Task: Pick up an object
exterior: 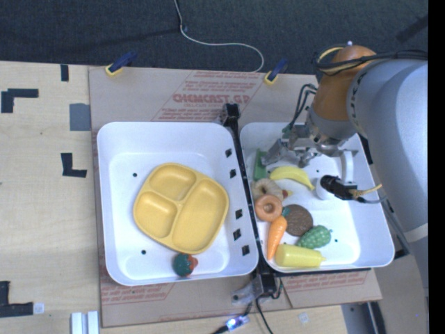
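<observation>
My grey arm, with its orange band near the wrist, reaches over the right bin from its far right corner. My gripper hangs low over that bin's far left part, just above the banana; I cannot tell whether my fingers are open or closed, and nothing shows between them. The left bin holds a large yellow divided plate lying in its middle, and a small green and orange ball rests near its near edge, just beside the plate. In the right bin the toy foods crowd along the left wall. A yellow banana lies nearest my gripper, with a green piece beside it against the left wall. Toward the near edge come a glazed doughnut, a brown cookie, an orange carrot, a bumpy green fruit and a pale yellow piece at the near edge.
</observation>
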Controlling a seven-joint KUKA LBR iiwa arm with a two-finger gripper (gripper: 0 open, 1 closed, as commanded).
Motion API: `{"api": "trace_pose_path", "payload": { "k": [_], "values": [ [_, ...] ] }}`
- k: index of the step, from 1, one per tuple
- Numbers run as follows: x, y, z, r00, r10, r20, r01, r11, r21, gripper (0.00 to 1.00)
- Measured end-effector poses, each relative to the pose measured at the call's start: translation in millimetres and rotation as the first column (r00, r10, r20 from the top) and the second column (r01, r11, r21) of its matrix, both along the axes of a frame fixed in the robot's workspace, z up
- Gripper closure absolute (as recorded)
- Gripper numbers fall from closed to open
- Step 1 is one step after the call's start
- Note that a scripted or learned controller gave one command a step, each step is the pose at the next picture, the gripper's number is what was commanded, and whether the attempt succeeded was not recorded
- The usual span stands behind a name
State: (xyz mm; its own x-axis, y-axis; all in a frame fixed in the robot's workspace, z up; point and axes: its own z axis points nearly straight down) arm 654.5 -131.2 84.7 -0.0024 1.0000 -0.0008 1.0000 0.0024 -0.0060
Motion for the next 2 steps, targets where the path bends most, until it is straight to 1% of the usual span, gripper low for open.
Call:
{"api": "trace_pose_path", "payload": {
  "k": [1,2],
  "values": [
    [1,1,13,1.000,0.001,0.003,-0.001,1.000,0.001,1.00],
    [-4,-1,74,1.000,-0.002,0.009,0.002,1.000,0.001,1.00]
  ]
}}
